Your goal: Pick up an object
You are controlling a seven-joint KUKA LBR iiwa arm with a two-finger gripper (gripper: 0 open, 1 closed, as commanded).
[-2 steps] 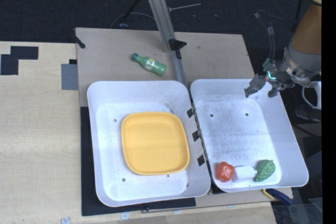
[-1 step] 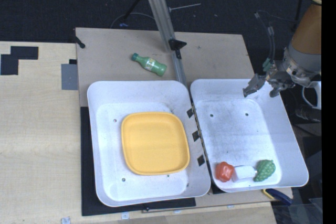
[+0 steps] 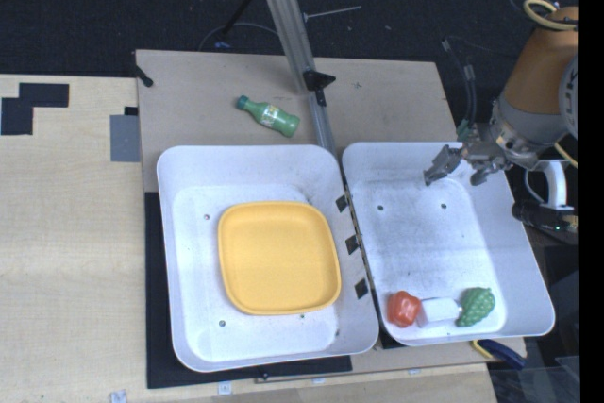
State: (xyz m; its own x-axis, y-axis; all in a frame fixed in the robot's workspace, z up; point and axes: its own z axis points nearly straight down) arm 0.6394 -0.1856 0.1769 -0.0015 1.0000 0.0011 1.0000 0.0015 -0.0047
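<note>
Hovering over the far edge of the right bin (image 3: 500,231), my gripper (image 3: 461,167) hangs with its fingers spread and nothing between them, at about two o'clock in the camera view. This looks like the approach step of the pick, with no object chosen by contact yet. The likeliest targets lie well apart from me, huddled at the bin's near edge around five o'clock: a red tomato-like piece (image 3: 403,308), a small white block (image 3: 438,310) just beside it, and a green bumpy vegetable (image 3: 477,306) on the block's other side. The three sit so close that they may be touching. My next move, as I judge it, calls for travelling toward six o'clock, picking one end of the row, and descending with the fingers straddling it alone. A yellow plate (image 3: 279,257) rests in the left bin (image 3: 184,203); a green bottle (image 3: 269,115) lies on the desk (image 3: 387,99) at twelve o'clock.
</note>
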